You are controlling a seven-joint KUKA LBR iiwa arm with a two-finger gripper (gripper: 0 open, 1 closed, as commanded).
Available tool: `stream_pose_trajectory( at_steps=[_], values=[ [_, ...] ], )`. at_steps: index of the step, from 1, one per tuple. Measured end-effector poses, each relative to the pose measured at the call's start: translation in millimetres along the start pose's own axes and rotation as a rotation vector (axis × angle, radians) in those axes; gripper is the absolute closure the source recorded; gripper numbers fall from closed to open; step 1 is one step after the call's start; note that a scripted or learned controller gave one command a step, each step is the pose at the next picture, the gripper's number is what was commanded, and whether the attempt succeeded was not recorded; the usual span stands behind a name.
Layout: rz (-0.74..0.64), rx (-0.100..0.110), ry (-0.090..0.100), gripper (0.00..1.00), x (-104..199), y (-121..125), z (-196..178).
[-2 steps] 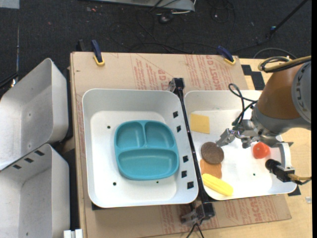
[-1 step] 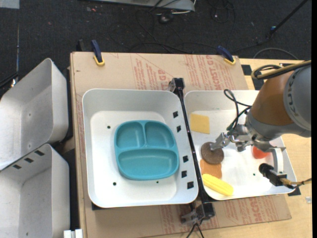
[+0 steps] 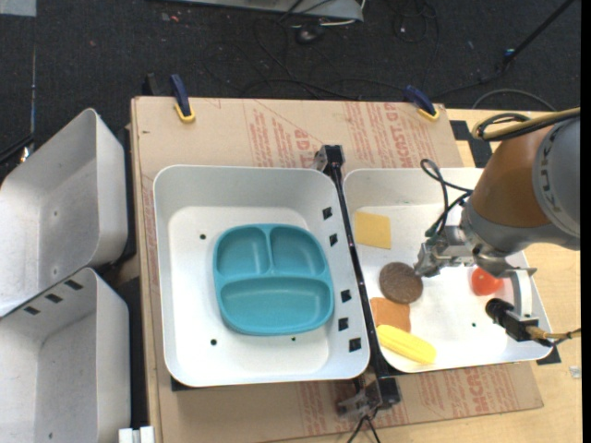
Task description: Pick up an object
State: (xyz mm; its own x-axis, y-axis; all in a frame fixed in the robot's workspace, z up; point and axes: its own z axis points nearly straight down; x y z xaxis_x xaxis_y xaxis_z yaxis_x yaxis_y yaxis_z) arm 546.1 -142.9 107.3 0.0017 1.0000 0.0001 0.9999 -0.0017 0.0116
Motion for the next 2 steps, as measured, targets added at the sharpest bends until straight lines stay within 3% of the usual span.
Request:
stream_pose_trajectory(
  at_steps=[1, 2],
  values=[
    [-0.004, 0.006, -0.002, 1.0, -1, 9, -61],
    [-0.004, 0.006, -0.002, 1.0, -1, 4, -107]
  ],
)
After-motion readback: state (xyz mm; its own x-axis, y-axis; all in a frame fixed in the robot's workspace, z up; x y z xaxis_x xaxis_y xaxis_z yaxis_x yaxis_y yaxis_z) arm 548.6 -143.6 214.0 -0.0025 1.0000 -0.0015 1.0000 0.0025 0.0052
